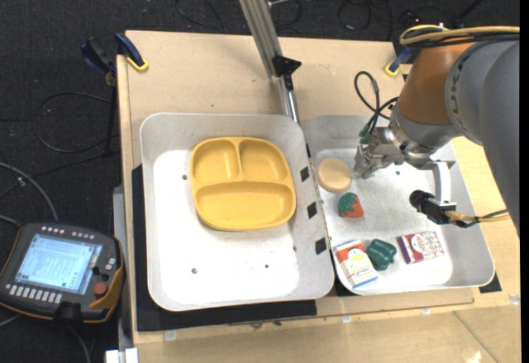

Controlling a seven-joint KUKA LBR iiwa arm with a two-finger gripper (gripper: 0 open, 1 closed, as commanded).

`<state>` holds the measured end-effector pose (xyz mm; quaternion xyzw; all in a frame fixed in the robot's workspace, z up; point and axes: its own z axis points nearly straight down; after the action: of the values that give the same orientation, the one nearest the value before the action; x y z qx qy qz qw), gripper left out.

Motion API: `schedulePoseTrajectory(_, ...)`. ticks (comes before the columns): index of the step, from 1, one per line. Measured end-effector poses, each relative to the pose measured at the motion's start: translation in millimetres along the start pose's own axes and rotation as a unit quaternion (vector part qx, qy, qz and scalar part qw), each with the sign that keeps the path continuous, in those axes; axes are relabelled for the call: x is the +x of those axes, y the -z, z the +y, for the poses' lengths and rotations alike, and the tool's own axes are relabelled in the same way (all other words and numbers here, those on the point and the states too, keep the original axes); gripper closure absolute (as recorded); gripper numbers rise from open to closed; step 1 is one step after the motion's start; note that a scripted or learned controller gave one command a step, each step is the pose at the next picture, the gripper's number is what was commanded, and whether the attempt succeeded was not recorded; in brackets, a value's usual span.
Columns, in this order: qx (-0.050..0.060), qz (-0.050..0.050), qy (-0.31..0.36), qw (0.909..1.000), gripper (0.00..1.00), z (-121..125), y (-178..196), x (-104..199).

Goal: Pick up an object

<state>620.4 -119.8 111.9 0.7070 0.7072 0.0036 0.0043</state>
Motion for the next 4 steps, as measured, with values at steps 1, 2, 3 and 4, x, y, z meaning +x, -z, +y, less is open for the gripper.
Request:
schedulePoseTrajectory(1,0.002,0.000,0.000,1.0000,1.00,-1.7,62.4,-4.4)
schedulePoseTrajectory(2,0.002,0.000,0.001,1.0000,1.00,0.6,116.3,-4.5)
schedulePoseTrajectory(3,0.005,0.002,0.004,1.0000,1.00,3.8,117.4,59.7)
schedulePoseTrajectory(4,0.005,0.002,0.005,1.0000,1.00,6.3,121.8,122.8)
